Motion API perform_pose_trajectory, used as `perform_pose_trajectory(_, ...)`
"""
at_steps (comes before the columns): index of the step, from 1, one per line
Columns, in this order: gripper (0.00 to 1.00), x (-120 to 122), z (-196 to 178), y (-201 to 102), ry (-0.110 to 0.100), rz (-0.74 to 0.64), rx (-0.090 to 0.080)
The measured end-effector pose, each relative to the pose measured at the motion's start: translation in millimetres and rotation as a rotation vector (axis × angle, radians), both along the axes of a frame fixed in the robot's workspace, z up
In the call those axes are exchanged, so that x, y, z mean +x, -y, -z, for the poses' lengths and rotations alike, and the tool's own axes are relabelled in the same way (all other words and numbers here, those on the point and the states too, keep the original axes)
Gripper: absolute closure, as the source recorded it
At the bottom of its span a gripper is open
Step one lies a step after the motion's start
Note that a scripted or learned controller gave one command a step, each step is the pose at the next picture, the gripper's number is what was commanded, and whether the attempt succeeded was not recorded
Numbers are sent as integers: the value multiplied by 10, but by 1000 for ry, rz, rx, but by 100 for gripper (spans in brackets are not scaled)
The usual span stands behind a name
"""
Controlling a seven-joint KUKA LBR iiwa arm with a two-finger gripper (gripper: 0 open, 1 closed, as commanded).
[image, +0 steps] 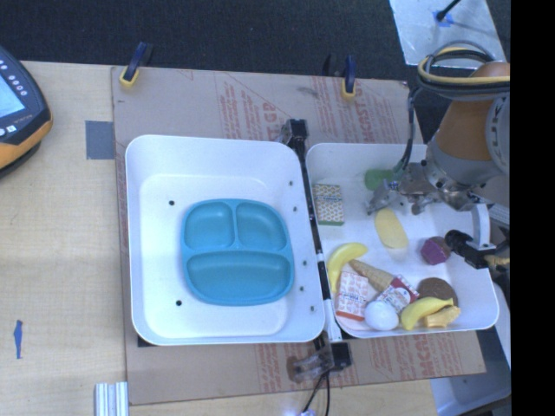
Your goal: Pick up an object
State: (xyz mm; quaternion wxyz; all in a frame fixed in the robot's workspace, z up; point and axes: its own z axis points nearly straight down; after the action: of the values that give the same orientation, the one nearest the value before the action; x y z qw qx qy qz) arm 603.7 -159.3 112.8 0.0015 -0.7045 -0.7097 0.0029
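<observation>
Pale wood tabletop (pixel 61 258) carries a brown cardboard sheet (pixel 217 111) clamped at its far edge, and on that I see two shallow white bins side by side. My left white bin (pixel 143 232) holds a light blue plastic divided plate (pixel 236 251) lying flat near its middle. My right white bin (pixel 486 315) holds the clutter: a small checked square packet (pixel 329 204) near the dividing wall, a pale yellow oblong piece (pixel 390 229) toward the centre, a green piece (pixel 378 178) at the far side, a purple round piece (pixel 434 250), a curved yellow banana (pixel 343 258), a white ball (pixel 380 315) just beside a red-and-white wrapper (pixel 354 295), and a brown round piece (pixel 436 289) above a second yellow banana (pixel 423 311). I see the grey arm with its orange band (pixel 473 120) reaching in over the far right of that bin, and its hand (pixel 408 196) hangs low, just beside the green piece and above the pale yellow one. I cannot tell how far the hand is parted, and I see nothing gripped in it.
</observation>
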Motion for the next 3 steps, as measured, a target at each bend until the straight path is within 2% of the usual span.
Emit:
perform_pose_trajectory(1, 0, -125, 222, -104, -1, 5, 2)
perform_pose_trajectory(2, 100, -115, 101, -90, 0, 5, 1)
perform_pose_trajectory(3, 0, -116, 106, -92, 0, 4, 1)
